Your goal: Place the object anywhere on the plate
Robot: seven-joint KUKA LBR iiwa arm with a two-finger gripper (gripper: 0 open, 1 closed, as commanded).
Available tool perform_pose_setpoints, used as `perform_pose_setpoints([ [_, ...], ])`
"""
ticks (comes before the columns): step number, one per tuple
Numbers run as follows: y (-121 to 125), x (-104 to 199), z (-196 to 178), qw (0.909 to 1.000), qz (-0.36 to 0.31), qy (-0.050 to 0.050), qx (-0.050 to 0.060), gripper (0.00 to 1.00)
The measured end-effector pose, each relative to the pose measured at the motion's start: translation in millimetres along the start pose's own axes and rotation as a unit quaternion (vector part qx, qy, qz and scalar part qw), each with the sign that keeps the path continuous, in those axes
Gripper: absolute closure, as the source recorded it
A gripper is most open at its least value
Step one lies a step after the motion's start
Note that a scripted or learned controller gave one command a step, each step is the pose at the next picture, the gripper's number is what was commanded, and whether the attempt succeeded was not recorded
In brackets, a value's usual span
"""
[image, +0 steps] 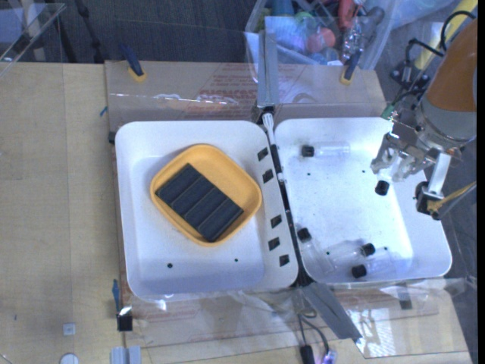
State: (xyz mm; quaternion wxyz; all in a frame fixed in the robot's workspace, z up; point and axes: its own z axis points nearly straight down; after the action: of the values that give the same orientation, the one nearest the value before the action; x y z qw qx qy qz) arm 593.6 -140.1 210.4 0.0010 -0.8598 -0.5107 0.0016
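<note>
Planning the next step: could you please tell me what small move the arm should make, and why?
Probably lower the gripper toward the clear vial nearest it: the gripper hangs over the right bin, and no vial lies on the yellow plate.

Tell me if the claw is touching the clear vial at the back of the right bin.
Apart. The camera view shows bare white bin floor between the claw and the vial.

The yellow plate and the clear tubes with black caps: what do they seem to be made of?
Yellow plate: probably plastic, matte; even colour, soft rounded rim, no glare. Clear tubes: transparent plastic or glass, cannot tell which; the white bin shows through them. Their caps look like dull black plastic.
</note>
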Motion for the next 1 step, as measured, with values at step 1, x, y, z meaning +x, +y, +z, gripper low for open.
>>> perform_pose_setpoints([
  [1,15.8,18.9,27.1,0.9973,-0.073,0.001,0.0,1.0],
])
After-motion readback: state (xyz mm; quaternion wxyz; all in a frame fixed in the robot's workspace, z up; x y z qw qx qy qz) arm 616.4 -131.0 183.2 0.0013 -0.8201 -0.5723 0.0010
